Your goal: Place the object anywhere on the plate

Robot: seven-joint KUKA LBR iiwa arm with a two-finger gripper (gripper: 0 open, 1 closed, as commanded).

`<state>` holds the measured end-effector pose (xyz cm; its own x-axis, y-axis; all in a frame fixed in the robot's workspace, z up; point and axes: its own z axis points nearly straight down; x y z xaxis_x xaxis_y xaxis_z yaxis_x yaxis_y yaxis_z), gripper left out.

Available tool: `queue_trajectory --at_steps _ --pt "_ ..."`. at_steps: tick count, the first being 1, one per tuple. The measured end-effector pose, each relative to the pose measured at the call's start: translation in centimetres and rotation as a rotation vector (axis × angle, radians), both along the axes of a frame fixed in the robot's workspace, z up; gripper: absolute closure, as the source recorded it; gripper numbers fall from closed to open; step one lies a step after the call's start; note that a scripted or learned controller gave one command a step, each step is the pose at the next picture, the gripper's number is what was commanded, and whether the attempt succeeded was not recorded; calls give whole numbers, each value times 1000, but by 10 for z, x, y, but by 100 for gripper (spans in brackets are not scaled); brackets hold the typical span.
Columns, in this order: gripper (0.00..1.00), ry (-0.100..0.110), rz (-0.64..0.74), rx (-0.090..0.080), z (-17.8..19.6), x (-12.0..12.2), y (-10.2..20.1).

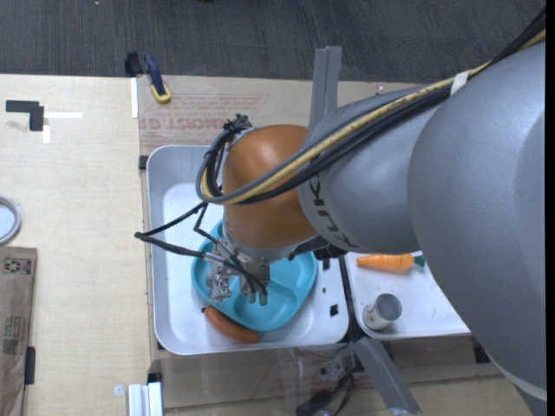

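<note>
A light blue plate [295,297] lies in the left white bin [165,258]. A reddish-brown sausage-shaped object [231,326] rests at the plate's near left rim, partly on the bin floor. My gripper [238,289] hangs over the plate's left half, just above and behind the sausage. The big grey arm and its orange band hide much of the plate and the bin.
In the right bin [425,315] lie an orange carrot [388,263] and a small grey cup-like thing [382,308]. Black cables loop out from the wrist over the left bin. A blue and yellow clamp [156,78] sits on the bench behind.
</note>
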<state>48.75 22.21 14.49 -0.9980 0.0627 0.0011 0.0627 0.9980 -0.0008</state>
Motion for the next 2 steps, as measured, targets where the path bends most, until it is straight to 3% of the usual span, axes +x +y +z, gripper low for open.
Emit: queue_trajectory --at_steps 1,2 --pt "100 0 -245 -1 13 -10 -40" --pt "100 0 -189 0 16 -4 -95"
